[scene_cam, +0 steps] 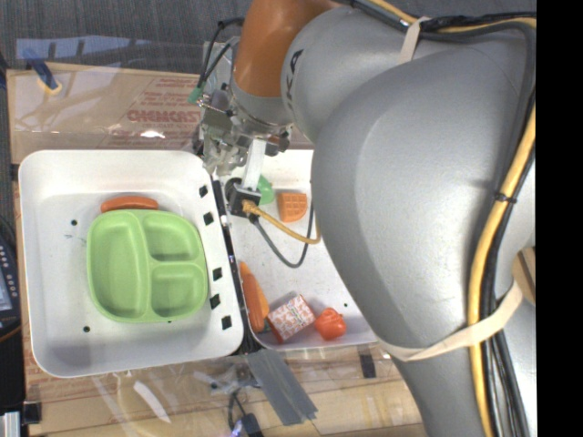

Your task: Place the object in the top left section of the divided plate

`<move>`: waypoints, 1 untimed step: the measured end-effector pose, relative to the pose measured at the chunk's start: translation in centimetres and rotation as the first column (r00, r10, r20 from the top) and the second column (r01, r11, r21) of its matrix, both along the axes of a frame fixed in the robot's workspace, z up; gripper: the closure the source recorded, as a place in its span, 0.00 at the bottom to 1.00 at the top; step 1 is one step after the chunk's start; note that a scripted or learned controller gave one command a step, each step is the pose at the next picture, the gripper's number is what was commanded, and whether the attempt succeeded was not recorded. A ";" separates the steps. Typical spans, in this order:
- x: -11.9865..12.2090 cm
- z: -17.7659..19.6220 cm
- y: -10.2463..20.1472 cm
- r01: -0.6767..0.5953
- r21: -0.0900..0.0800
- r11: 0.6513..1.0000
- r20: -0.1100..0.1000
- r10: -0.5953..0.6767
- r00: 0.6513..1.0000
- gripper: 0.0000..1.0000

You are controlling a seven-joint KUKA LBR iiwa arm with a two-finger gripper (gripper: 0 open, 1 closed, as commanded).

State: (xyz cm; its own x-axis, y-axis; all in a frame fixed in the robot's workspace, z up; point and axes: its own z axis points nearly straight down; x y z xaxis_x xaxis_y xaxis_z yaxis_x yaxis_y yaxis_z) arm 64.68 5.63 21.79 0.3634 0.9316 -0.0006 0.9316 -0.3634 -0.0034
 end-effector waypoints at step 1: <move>0.9 0.9 -3.4 0.428 -0.002 0.904 0.001 -0.428 0.904 1.00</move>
